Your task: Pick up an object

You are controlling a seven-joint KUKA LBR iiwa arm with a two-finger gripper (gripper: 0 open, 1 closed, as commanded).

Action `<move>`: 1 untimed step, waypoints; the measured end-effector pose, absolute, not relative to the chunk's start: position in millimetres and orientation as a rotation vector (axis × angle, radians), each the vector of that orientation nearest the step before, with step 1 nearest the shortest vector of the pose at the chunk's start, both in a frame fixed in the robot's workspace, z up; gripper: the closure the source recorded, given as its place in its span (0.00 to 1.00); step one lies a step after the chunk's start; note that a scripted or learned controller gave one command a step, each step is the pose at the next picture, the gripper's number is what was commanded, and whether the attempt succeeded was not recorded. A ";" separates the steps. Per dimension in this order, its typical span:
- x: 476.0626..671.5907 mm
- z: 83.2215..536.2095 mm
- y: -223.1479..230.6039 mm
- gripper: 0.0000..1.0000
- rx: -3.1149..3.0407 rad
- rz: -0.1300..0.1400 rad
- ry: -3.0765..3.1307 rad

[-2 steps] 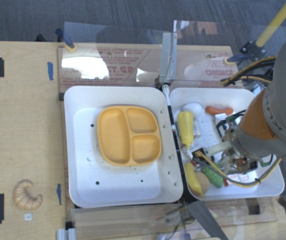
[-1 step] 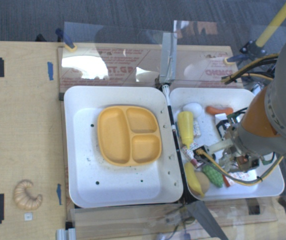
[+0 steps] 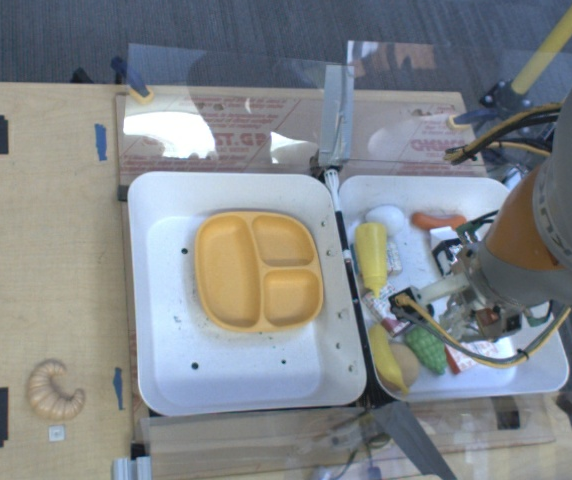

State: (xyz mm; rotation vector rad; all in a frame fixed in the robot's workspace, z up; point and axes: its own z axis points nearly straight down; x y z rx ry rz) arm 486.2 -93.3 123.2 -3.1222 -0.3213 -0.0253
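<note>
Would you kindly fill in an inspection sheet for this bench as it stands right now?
Surface: wooden bench bearing two white bins side by side, the left bin and the right bin.
Job's things: in the right bin, a yellow bottle, a green toy, a yellow piece and an orange item.
Clutter: a yellow divided plate in the left bin; a croissant on the bench, outside the bins.
Claw: low over the right bin; its state cannot be told.
Cables: yellow and black leads looping under the wrist.
Surroundings: clear panels behind the bins; blue tape on the bench.
</note>
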 end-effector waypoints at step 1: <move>486.7 132.2 -92.5 1.00 -3.120 -0.023 -0.326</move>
